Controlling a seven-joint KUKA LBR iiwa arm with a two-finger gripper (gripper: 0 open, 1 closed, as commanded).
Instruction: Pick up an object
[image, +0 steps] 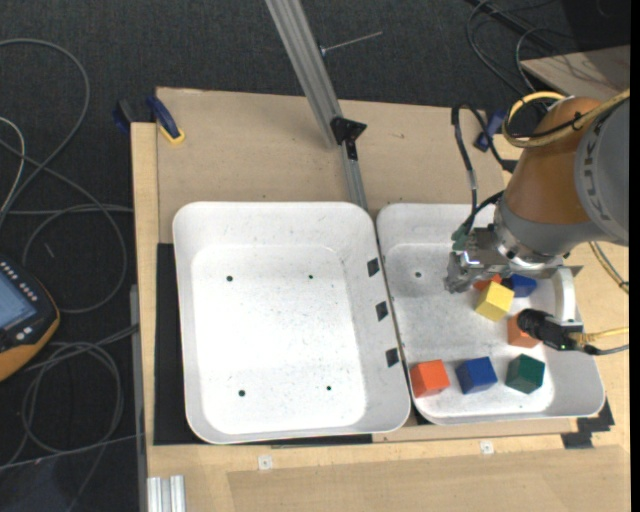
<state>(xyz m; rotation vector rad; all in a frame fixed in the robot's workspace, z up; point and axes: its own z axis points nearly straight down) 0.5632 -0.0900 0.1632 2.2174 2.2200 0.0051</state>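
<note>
My gripper (462, 277) hangs over the upper middle of the right bin (420, 300), just left of a yellow block (493, 300). A blue block (522, 285) sits behind the yellow one, partly hidden under the wrist. Along the bin's front edge lie an orange block (431, 376), a blue block (477, 374) and a green block (525, 373). A brownish-orange block (520, 333) shows near the right side. Nothing is visibly between the fingers.
The left bin (270, 320) lies beside the right one, with black clips along their shared wall. A slanted metal pole (320, 90) rises behind the bins. Cables and a handheld device (20, 310) lie on the floor at left.
</note>
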